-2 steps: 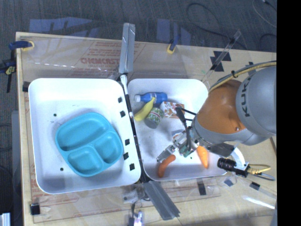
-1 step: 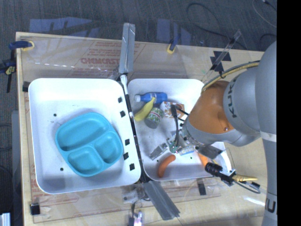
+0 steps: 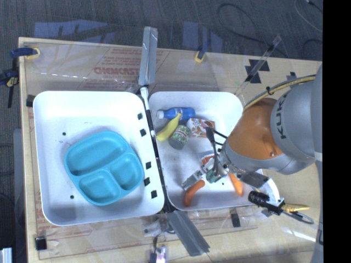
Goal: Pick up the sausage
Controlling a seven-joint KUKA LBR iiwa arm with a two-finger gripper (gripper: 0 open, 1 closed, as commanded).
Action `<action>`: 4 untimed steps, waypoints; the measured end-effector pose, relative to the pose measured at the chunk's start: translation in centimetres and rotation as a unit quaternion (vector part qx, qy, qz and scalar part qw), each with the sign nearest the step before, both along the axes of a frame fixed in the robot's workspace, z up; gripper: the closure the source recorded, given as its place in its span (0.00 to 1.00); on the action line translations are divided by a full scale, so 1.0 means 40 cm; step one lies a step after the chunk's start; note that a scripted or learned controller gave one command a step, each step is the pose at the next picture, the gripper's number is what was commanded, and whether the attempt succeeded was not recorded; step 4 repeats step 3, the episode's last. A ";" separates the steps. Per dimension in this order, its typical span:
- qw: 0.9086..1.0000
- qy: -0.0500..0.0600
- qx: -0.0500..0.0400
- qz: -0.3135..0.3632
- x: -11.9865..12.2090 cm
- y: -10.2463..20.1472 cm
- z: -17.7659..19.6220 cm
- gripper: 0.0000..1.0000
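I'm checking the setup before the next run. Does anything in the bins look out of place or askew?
Nothing looks spilled or broken. The blue tray lies at a slant in the left bin. The can is tipped on its side by the banana. The sausage lies loose near the right bin's front wall.

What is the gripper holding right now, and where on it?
Cannot tell. The gripper is low in the right bin, at the upper end of the sausage, but no thing shows clearly between its fingers.
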State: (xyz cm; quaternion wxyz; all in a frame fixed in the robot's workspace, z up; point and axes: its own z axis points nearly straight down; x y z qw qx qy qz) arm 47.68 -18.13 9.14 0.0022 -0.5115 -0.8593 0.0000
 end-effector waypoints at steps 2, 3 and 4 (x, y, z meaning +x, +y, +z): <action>1.000 0.000 0.000 0.002 0.002 0.001 0.026 0.00; 0.999 -0.001 0.000 0.054 0.001 0.019 0.002 0.00; 0.999 -0.001 0.000 0.054 0.001 0.019 0.002 0.00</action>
